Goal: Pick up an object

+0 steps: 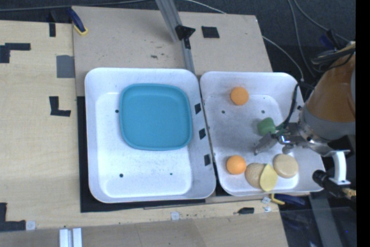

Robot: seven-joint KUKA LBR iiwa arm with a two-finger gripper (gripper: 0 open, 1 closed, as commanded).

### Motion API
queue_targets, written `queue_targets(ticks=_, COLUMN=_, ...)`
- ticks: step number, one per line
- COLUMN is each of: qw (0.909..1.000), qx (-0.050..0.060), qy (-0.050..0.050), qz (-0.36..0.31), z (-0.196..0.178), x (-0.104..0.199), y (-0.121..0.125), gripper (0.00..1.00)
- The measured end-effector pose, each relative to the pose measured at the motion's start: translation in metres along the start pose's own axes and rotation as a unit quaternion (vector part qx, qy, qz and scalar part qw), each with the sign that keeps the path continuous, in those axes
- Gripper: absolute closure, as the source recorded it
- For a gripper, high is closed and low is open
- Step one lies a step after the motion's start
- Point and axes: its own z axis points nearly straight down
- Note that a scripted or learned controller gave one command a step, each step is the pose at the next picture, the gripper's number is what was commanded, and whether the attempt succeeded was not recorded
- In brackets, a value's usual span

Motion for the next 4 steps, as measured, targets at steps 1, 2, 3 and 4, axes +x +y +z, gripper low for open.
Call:
queue_targets(ticks=1, qw=1.0000, qx=0.000, qy=0.000, qz=0.000, z=0.053, x=0.001, y=-0.001, gripper=0.00)
queue_targets(ticks=2, qw=1.0000, qx=-0.002, qy=0.000, qz=-0.001, z=0.041, x=0.001, y=0.000, gripper=1.00)
queue_targets(ticks=3, qw=1.0000, qx=-0.004, qy=-0.001, qz=-0.001, z=-0.002, x=0.003, y=0.004, gripper=1.00)
queue_targets(ticks=4, qw=1.0000, qx=-0.005, qy=-0.001, qz=-0.001, z=-0.063, x=0.007, y=0.002, gripper=1.00)
